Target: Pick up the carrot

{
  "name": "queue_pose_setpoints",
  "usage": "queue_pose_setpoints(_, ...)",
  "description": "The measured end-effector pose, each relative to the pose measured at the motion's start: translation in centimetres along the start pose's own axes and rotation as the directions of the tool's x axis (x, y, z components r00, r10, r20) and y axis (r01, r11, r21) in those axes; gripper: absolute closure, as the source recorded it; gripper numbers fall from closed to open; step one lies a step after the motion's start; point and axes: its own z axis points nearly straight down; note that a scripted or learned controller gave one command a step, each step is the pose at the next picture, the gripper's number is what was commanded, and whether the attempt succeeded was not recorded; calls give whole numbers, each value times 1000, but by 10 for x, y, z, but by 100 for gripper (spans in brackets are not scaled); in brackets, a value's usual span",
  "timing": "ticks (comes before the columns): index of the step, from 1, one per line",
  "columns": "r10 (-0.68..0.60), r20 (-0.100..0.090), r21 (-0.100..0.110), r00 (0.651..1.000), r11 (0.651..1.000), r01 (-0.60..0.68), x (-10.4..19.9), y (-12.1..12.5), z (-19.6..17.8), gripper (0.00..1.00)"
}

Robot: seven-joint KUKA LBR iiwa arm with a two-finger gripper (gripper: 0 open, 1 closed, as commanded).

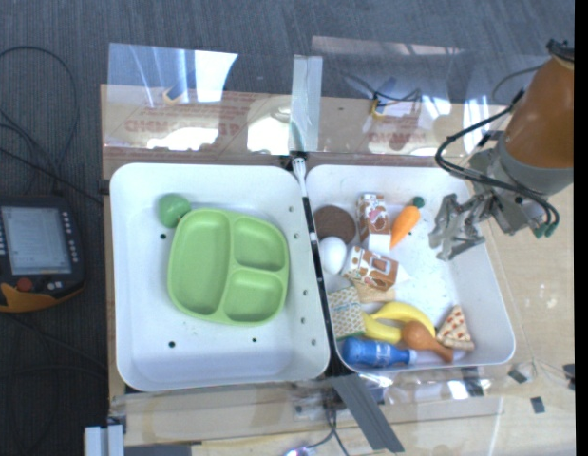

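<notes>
The carrot (405,223) lies free near the right bin's (488,293) far wall. Just to its right hovers the gripper (455,228), fingers apart, holding nothing; the arm is cut off at the frame's edge.

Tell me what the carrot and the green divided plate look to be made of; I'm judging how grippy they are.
The carrot looks like moulded plastic toy food: an even orange body, smooth, with a small green tip. It could be foam; the view leaves that open. The green divided plate seems to be hard plastic with a matte to satin finish: one flat colour, rounded moulded compartments and soft highlights. Both would likely be fairly slick.
</notes>
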Motion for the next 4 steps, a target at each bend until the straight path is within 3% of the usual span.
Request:
queue_pose_setpoints(1,388,4,0,922,922,-388,-2,-13,121,100)
queue_pose_setpoints(3,386,11,4,922,922,-386,-5,-13,101,100)
queue_pose_setpoints(4,498,3,1,867,867,-498,-32,30,121,100)
